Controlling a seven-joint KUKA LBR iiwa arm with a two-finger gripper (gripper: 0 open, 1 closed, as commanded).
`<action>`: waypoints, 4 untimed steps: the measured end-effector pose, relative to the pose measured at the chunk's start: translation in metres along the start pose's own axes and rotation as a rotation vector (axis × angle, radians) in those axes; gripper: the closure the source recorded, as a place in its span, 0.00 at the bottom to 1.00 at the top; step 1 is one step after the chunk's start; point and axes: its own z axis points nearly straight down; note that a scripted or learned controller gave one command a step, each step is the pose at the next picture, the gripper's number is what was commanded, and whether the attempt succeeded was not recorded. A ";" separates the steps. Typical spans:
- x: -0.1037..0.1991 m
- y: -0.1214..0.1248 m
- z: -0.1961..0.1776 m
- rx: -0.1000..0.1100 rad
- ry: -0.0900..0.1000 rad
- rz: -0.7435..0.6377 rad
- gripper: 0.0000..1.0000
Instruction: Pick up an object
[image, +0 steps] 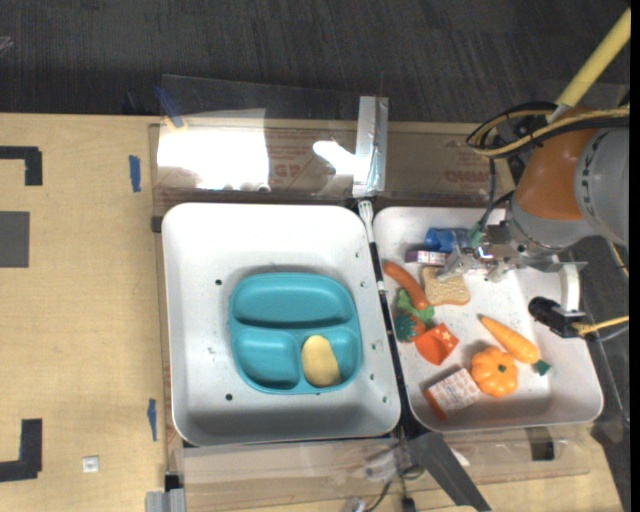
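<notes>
Tan wooden bench top (80, 330) on left, with black corner marks (25, 165) and bits of blue tape (134, 173). Dark grey carpet-like floor (250, 40) across top. Cardboard sheet (300, 160) behind bins, printed red, partly under clear plastic panel (215, 145) with strong white glare. Upright metal strip (370, 145) at panel's right end. Yellow and black cables (515, 125) top right. Small white tag (91, 463) bottom left on bench.

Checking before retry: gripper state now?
Gripper: low over the toast slice in the right bin; open or closed cannot be told, and no held object is visible.
</notes>
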 end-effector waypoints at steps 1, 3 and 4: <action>0.001 0.042 -0.025 0.015 0.005 0.039 0.00; -0.004 0.038 0.004 0.024 0.011 0.184 0.00; -0.009 -0.025 -0.026 0.014 0.003 0.252 0.00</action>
